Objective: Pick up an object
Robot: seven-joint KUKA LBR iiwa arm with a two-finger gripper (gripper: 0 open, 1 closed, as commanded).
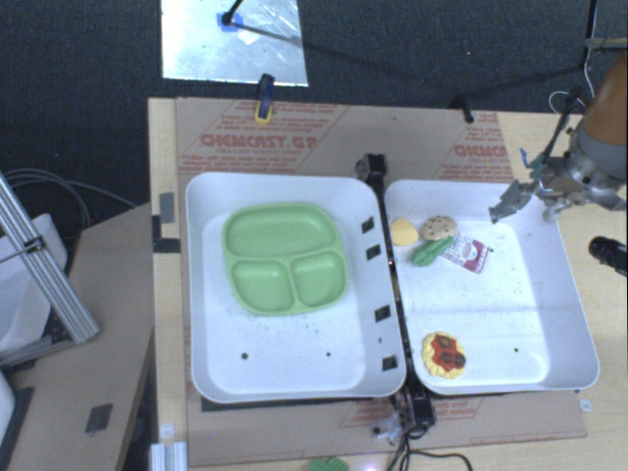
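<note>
Camera view: end effector (pixel 527 202) just right of red packet (pixel 468 254)

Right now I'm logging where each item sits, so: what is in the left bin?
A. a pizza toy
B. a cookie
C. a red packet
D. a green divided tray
D: the green tray lies in the left bin, while the pizza, packet and cookie all lie in the right bin.
</note>
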